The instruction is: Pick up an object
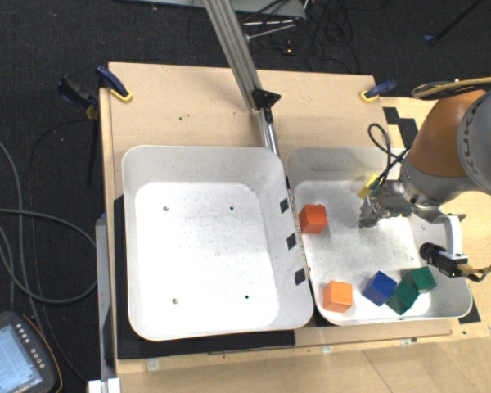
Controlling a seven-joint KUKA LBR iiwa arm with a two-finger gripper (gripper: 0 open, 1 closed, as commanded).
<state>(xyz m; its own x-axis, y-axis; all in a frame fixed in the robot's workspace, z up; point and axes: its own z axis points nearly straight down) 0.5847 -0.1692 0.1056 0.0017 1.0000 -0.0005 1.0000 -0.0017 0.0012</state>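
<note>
The right bin (344, 174) holds several blocks. A darker orange cube (313, 219) lies near its left wall, and a lighter orange cube (338, 295) sits at the front. A blue cube (380, 288) and two green blocks (413, 289) cluster at the front right corner. My gripper (370, 216) hangs low over the middle of this bin, right of the darker orange cube and apart from it. A small yellow piece (370, 186) shows just above the gripper. Nothing is visible between the fingers.
The left bin (147, 166) sits beside the right one, a slanted metal pole (233, 43) crossing above their shared edge. Clamps (114, 84) mark the bench's back corners. The arm's orange band (442, 125) overhangs the right bin's right side.
</note>
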